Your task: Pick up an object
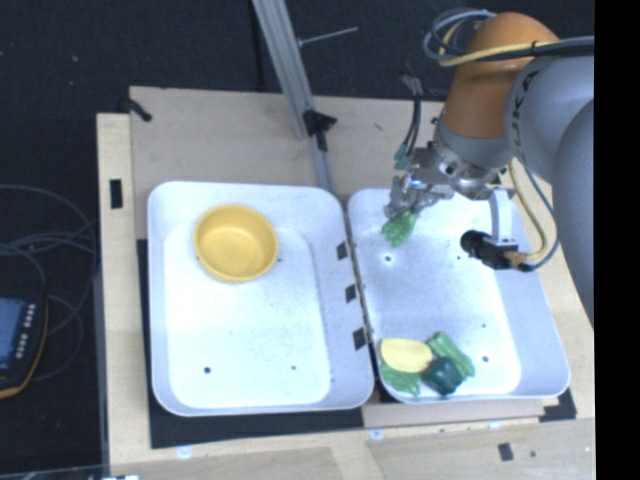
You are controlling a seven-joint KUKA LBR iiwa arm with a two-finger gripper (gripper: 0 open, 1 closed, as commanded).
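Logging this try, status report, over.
Gripper over right white bin, far end. Small green object at its tip, grasp unconfirmed. Nothing in the way.

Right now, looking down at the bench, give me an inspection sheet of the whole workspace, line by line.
Surface: tan bench bearing two shallow white bins, left bin and right bin.
Job's things: small light green object at the right bin's far left part; yellow rounded piece, green piece and dark teal piece clustered at its near edge.
Clutter: round yellow bowl upright in the left bin.
End effector: directly above the light green object; grip unclear.
Cables: loops above the orange wrist band; hose beside the arm.
Surroundings: grey metal pole; handheld pendant at far left.
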